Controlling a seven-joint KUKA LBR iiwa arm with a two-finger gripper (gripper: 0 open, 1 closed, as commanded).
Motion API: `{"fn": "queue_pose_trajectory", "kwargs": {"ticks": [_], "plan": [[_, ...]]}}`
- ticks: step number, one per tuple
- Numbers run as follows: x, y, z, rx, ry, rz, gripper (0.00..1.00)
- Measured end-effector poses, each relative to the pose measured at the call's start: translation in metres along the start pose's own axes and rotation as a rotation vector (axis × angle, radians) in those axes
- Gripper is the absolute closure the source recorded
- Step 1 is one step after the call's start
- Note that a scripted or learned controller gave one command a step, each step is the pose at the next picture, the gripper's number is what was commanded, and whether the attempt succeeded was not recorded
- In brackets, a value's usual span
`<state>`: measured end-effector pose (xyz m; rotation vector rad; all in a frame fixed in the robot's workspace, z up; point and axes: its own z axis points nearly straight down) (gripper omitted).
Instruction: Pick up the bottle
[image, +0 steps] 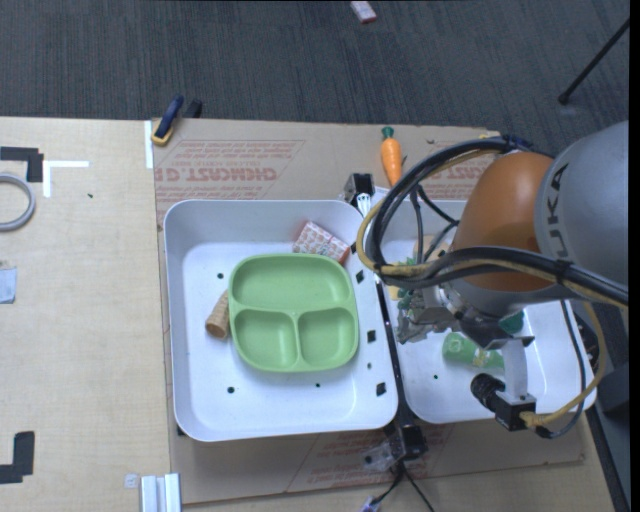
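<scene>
In the right-hand white bin (440, 395), nearest us, we see a green bottle (462, 348) lying on the bin floor, directly beneath the KUKA arm's wrist. The end effector (425, 318) hangs just above and to the left of it, so close that metal and plastic overlap in our view. We judge the bottle's long axis to run roughly left to right, though the wrist covers much of it and a teal patch beside it may or may not belong to it. We cannot tell whether the end effector is spread or closed, nor whether it touches the bottle; cables (400, 215) and the orange band (500, 205) mask that junction.

Across the divider, the left bin (190, 330) holds a green divided tray (295, 312), a cork-like cylinder (218, 315) touching the tray's left edge and a small printed packet (320, 240) by the bin's far wall. Farther off, on the cardboard-covered counter (230, 160), rests a toy carrot (391, 155).
</scene>
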<state>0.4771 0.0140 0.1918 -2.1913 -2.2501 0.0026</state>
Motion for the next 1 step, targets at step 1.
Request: {"fn": "queue_pose_trajectory", "kwargs": {"ticks": [1], "plan": [[0.0852, 0.0024, -0.0097, -0.001, -0.001, -0.062, 1.00]]}}
